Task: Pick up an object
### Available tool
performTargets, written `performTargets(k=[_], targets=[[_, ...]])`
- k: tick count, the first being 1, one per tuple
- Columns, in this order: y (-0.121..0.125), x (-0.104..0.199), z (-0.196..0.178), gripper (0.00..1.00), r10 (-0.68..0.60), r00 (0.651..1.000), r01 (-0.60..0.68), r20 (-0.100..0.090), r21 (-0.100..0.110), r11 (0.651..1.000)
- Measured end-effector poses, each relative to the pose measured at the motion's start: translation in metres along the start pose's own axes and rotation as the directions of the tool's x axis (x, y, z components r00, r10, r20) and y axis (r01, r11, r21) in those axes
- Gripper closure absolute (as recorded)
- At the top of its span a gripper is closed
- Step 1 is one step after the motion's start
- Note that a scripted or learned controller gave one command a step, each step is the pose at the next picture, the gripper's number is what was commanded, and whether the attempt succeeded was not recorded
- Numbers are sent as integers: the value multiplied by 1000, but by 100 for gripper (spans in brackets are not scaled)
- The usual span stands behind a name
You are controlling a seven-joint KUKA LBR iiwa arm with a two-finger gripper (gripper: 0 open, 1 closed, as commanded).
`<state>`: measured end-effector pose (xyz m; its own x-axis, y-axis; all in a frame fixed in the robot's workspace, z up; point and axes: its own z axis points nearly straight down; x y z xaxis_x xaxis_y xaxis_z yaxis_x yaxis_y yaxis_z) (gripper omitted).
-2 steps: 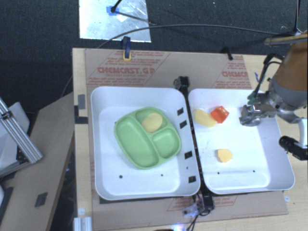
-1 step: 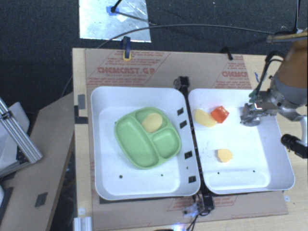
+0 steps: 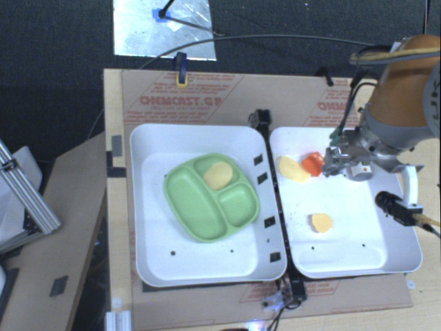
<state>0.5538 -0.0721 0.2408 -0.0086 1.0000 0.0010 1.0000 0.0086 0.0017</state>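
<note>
— In the right bin [image 3: 386, 254], what can be made out?

— Three small things are seen on its floor. A pale yellow piece [image 3: 293, 169] lies near the left wall, an orange-red object [image 3: 313, 163] is set just beside it on its right, and a smaller yellow piece [image 3: 320, 222] rests apart, nearer the middle. Their exact shapes are blurred.

— And the gripper [image 3: 336, 158]?

— It is lowered at the orange-red object, whose right edge is covered by it. Whether contact is made cannot be told. The fingers are hidden under the metal wrist body, so it cannot be told whether they are spread or closed. The arm [image 3: 406, 81] is cut off by the right edge.

— What is seen in the left bin [image 3: 155, 254]?

— A green divided tray [image 3: 207, 205] is placed there at a tilt, and a yellow rounded item [image 3: 218, 176] is held in its upper compartment. A black part [image 3: 396, 207] is seen over the right bin's right side; its nature is unclear.
</note>
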Motion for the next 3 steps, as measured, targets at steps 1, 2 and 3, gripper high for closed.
performTargets(k=[1, 2, 3], targets=[[9, 63, -2, 100, -3, 1000, 3, -1, -1, 1000], [26, 122, -4, 100, -2, 1000, 2, -1, -2, 1000], [25, 169, -2, 100, 0, 1000, 0, 0, -1, 1000]])
